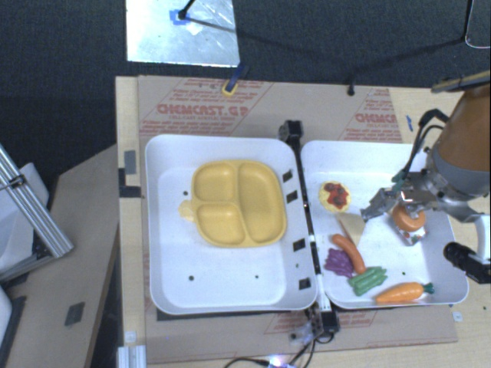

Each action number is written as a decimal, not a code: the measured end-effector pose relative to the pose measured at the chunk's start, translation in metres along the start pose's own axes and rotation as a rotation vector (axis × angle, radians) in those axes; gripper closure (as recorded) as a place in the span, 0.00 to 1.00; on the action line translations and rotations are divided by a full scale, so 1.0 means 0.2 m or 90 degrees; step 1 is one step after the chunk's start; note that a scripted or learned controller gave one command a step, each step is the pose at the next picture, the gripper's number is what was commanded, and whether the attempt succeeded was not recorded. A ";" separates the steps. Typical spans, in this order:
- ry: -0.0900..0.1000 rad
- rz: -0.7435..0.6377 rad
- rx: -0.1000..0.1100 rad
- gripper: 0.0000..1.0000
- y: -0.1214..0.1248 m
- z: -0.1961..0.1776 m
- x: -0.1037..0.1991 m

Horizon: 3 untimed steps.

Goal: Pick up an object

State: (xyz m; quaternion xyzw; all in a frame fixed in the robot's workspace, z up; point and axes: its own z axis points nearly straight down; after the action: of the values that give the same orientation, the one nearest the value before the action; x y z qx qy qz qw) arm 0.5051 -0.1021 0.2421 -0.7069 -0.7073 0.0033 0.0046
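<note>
Apparently we are hovering our end effector [405, 205] over an orange toy [408, 219] in the right bin [383, 156] (grip state unclear), nothing visibly lifted yet.

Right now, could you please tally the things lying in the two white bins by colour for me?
Yellow: 2, the divided plate and the pizza slice with red topping
Orange: 3, the carrot, the sausage and a round item beneath the gripper
Purple: 1, the grapes
Green: 1, the bean pods
Total: 7
</note>
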 end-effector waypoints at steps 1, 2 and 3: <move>-0.001 -0.002 -0.008 0.00 0.01 -0.03 0.00; -0.001 0.000 -0.006 0.00 0.06 0.26 -0.01; -0.001 0.000 -0.006 0.00 0.06 0.49 -0.05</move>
State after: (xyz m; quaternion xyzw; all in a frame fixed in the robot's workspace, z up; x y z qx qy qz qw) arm 0.5167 -0.1121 0.1441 -0.7067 -0.7075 0.0005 0.0010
